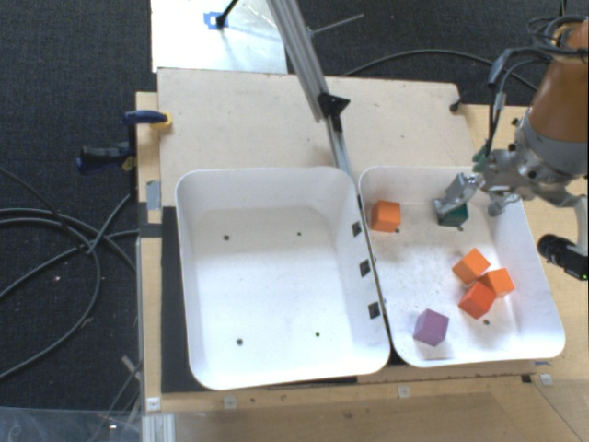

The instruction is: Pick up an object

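Observation:
My gripper [479, 201] hangs over the back of the right bin [543, 274], and its two fingers stand apart, so it is open. A small dark green block [451, 215] lies at the tip of the left finger [457, 192], not between the two. An orange cube [386, 215] sits at the bin's back left. Three orange blocks cluster to the right: one [471, 265], one [500, 281] and a redder one [477, 299]. A purple cube [431, 327] rests near the front wall.
The left bin [198, 247] stands beside the right one, and a shared divider wall [366, 270] with black marks runs between them. A slanted metal pole [304, 49] crosses the back of the bench. A blue and yellow clamp [138, 118] grips the bench's left edge.

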{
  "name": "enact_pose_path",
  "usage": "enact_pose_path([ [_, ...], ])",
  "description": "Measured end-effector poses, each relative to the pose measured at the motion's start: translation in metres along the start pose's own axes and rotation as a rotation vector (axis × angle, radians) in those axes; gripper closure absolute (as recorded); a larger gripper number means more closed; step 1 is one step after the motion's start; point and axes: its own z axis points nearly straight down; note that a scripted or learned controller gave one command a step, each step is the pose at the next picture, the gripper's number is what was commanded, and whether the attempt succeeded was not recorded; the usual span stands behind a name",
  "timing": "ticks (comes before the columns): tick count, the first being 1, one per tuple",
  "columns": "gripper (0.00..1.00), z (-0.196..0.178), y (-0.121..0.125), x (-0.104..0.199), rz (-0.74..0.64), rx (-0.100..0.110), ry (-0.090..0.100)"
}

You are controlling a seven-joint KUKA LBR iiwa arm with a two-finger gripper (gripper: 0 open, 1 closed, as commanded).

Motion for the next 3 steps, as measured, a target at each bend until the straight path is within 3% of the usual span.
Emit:
enact_pose_path([
  [1, 0.0, 0.093, 0.061, -0.088, 0.006, 0.005, -0.004],
  [2, 0.0, 0.075, 0.084, -0.048, -0.006, -0.002, 0.0],
  [3, 0.0, 0.201, 0.084, -0.077, 0.003, 0.008, 0.0],
])
